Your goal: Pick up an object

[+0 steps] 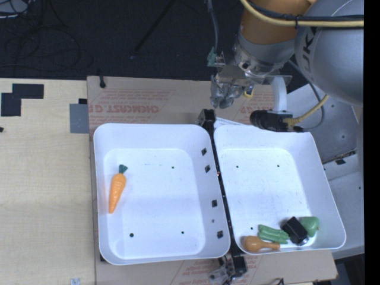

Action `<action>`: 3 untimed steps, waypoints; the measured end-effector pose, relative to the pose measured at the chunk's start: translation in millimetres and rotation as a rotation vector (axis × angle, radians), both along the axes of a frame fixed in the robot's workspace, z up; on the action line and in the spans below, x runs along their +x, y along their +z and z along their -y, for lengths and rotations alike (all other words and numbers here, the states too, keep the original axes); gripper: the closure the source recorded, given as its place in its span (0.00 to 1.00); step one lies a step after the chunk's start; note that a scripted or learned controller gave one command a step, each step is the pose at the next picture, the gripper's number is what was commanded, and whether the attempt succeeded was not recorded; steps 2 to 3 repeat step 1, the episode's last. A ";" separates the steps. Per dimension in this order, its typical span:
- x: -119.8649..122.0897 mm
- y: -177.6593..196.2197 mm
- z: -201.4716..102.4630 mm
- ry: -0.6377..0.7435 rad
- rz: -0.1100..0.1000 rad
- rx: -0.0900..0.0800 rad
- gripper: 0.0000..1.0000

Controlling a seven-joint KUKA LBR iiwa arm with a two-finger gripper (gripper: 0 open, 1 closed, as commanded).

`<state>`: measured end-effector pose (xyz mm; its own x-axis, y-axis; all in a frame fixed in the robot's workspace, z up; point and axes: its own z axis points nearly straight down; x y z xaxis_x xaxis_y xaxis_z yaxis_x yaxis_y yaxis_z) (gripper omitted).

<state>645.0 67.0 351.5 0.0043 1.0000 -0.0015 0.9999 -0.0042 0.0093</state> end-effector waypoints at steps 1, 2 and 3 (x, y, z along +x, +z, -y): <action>-42.8 70.2 -80.4 0.012 -0.006 0.005 1.00; -42.8 70.2 -80.4 0.012 -0.006 0.005 1.00; -42.8 70.2 -80.4 0.012 -0.006 0.005 1.00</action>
